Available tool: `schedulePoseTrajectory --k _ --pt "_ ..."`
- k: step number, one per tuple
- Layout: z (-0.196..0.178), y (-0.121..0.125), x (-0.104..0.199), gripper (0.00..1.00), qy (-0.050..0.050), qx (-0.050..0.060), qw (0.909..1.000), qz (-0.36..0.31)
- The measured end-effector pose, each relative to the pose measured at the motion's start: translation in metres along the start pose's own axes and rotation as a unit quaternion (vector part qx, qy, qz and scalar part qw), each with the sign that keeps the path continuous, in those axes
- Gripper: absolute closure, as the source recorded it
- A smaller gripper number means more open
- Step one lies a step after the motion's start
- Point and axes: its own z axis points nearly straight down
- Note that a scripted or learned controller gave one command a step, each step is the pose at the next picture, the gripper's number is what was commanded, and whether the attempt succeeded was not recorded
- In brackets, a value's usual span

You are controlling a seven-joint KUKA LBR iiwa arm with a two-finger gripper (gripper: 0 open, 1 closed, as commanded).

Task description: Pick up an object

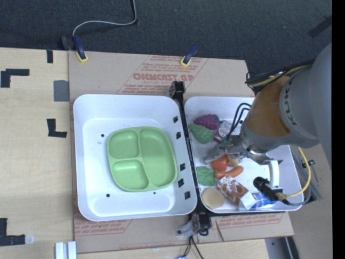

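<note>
The gripper (225, 147) hangs low in the right bin (294, 212), mid-way along its left side; the tomato (219, 164) lies just below it towards the front edge; jaw state I cannot tell

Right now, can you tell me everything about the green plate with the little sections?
The light green plastic divided plate has rounded corners and three compartments: two smaller ones and one larger. It looks smooth and matte. It lies flat, slightly turned, on the floor of the left shallow white bin, apart from the walls.
</note>
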Motion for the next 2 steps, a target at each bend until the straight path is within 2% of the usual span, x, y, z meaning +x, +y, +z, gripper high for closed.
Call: schedulePoseTrajectory --k 1,2 --pt "-0.010 0.001 0.000 1.00 0.000 -0.001 1.0000 0.000" --pt "-0.098 0.001 0.071 1.00 0.001 0.004 1.0000 -0.001"
